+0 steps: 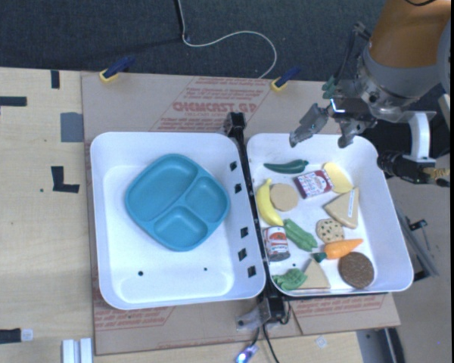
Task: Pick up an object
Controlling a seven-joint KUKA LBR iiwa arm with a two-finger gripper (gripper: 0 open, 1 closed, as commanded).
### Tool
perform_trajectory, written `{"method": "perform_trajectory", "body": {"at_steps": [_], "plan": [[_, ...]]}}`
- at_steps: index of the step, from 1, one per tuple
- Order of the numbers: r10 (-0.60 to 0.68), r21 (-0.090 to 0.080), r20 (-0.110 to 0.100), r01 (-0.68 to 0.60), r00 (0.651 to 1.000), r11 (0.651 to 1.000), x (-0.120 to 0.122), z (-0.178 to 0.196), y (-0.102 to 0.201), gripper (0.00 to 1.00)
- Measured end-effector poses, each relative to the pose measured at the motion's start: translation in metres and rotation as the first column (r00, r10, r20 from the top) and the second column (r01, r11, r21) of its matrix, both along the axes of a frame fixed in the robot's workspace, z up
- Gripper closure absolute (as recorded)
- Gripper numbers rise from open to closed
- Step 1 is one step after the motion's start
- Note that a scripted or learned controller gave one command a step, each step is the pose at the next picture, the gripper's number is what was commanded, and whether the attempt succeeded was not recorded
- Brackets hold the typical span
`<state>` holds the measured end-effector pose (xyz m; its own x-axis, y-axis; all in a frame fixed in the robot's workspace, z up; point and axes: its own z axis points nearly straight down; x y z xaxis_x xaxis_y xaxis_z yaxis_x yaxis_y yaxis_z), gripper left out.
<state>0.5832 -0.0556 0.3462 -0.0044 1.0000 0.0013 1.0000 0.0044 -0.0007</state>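
Gripper (323, 131): fingers spread, empty, above right bin's (390, 203) far rim. Green chili pepper (286, 166) just near-left, long axis left-right.

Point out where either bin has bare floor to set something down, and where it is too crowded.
Left bin: bare floor rings the blue plate, widest along the near edge and left side. Right bin: toy food crowds it from the banana to the brown cookie; just a bare strip at the far edge, under the open gripper.
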Motion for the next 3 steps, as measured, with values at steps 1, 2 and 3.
{"method": "perform_trajectory", "body": {"at_steps": [1, 2, 3], "plan": [[0.000, -0.001, -0.001, 0.000, 1.000, 1.000, 0.002, 0.008, -0.001, 1.00], [0.002, 0.000, -0.010, -0.002, 1.000, 1.000, -0.009, -0.079, 0.059, 1.00], [-0.004, -0.001, 0.010, 0.004, 1.000, 1.000, -0.052, 0.043, 0.042, 1.00]]}}
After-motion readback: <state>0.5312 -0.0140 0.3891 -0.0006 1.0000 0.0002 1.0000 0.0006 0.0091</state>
